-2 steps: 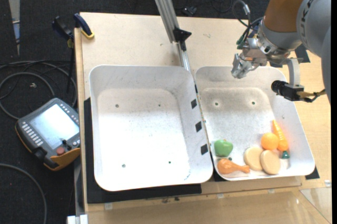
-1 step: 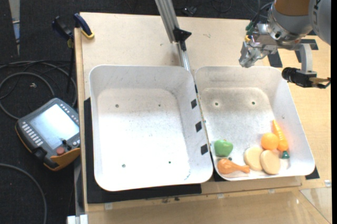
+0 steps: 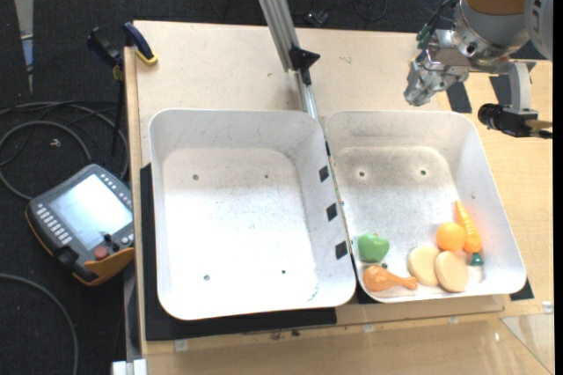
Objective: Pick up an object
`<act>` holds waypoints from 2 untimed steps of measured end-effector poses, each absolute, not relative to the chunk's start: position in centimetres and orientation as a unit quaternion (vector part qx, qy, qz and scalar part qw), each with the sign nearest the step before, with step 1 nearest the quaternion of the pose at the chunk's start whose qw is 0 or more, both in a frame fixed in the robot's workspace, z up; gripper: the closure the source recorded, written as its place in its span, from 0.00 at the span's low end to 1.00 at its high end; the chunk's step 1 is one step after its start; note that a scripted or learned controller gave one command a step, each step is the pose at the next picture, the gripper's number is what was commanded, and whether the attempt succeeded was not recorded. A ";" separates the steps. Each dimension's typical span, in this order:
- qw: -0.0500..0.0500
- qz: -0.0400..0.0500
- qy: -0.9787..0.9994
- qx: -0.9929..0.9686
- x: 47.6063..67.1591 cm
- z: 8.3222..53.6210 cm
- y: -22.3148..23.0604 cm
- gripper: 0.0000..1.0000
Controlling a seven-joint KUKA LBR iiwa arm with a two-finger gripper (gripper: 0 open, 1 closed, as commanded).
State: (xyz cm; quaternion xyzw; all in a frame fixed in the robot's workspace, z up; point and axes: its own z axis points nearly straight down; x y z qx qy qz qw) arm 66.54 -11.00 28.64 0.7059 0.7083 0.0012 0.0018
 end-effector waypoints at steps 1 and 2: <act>-0.001 0.000 0.710 0.705 65.2 28.5 -6.4 1.00; -0.001 0.000 0.710 0.704 64.8 27.3 -0.6 1.00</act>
